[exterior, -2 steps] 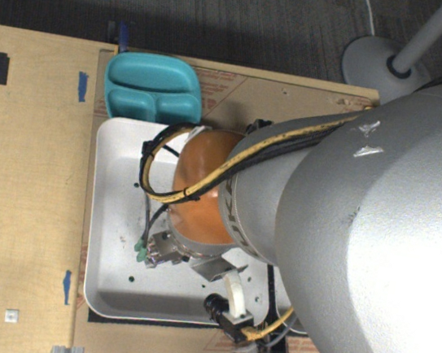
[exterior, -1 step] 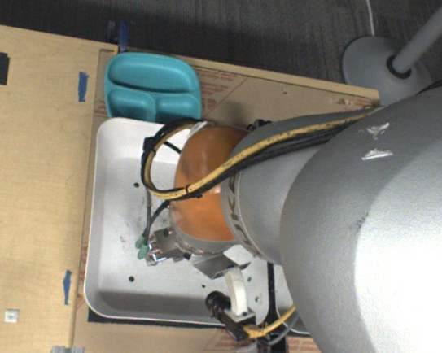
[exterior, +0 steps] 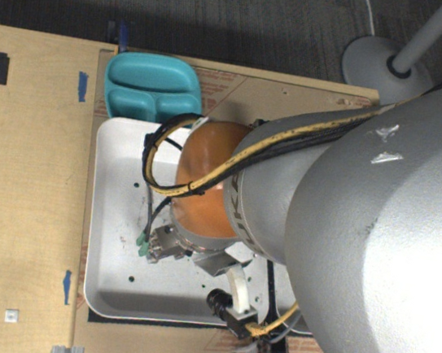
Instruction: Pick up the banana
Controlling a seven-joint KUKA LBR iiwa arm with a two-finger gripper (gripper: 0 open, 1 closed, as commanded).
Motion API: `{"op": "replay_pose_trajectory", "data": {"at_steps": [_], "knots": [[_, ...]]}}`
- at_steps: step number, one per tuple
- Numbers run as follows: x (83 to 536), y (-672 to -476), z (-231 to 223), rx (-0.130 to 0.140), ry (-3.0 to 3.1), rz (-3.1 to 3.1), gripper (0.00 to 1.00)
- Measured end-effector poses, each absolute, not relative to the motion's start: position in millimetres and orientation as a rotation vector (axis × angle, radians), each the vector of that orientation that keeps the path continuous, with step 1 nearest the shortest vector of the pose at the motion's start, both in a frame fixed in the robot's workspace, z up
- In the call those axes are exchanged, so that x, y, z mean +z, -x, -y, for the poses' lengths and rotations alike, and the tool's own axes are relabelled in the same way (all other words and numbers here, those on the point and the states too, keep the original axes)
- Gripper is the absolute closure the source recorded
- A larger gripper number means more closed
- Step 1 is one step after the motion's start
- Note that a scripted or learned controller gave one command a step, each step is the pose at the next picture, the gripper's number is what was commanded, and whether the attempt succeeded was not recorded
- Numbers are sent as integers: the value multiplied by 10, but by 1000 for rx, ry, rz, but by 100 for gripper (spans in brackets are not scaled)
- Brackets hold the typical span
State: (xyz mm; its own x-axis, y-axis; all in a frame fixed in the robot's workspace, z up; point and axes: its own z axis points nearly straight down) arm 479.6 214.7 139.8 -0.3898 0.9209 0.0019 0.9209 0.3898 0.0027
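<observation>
A tan tabletop carries a white bin, with a teal tray at its far edge. The grey arm hangs low over the bin, its gripper hidden beneath the orange band; the banana's place cannot be told

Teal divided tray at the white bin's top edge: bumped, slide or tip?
Teal tray looks like thin moulded plastic: probably light, stiff. Low and wide, so likely slides, not tips. It seems to overlap the white bin's rim, so may rock.
</observation>
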Motion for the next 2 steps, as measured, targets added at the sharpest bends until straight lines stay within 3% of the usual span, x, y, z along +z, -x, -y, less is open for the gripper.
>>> {"op": "replay_pose_trajectory", "data": {"at_steps": [2], "knots": [[1593,-4804,-2159,-10,1735,2621,100]]}}
